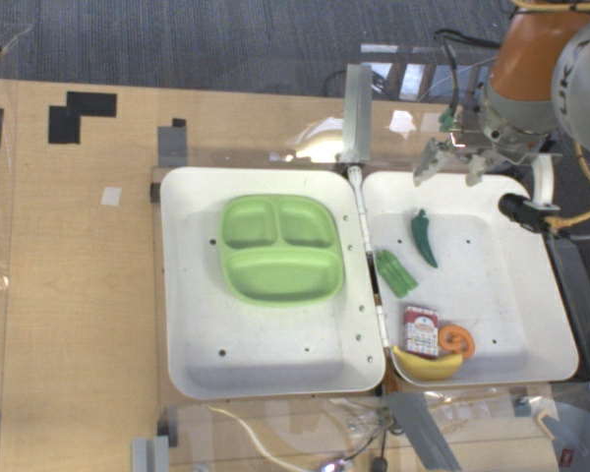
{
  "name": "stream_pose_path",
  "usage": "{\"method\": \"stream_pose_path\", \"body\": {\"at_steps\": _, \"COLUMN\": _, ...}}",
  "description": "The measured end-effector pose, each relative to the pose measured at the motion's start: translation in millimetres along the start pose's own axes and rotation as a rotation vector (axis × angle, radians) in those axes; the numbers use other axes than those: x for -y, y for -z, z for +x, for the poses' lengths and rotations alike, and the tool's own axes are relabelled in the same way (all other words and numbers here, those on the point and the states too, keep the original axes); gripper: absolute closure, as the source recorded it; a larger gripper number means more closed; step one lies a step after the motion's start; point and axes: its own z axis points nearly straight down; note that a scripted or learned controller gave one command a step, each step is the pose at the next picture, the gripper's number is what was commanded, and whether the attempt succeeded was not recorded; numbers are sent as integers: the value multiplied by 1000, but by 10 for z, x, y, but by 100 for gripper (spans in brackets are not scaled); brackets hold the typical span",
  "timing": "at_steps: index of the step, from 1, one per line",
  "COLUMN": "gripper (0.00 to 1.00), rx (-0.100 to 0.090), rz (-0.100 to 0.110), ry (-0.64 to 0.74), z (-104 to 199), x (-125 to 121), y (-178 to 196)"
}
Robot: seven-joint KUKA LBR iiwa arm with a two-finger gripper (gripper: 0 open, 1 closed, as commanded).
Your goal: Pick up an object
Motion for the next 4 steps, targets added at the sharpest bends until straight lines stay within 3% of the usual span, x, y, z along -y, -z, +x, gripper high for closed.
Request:
{"method": "stream_pose_path", "body": {"at_steps": 1, "gripper": 100, "rx": 0, "rz": -6, "ry": 5, "z": 15, "x": -18, "y": 125}}
{"method": "stream_pose_path", "body": {"at_steps": 2, "gripper": 0, "rx": 0, "rz": -6, "ry": 6, "z": 14, "x": -18, "y": 124}}
{"method": "stream_pose_path", "body": {"at_steps": 3, "gripper": 0, "rx": 0, "rz": -6, "ry": 6, "z": 14, "x": -18, "y": 124}}
{"method": "stream_pose_path", "body": {"at_steps": 4, "gripper": 0, "rx": 0, "rz": 1, "ry": 62, "z": -232, "x": 356, "y": -1005}}
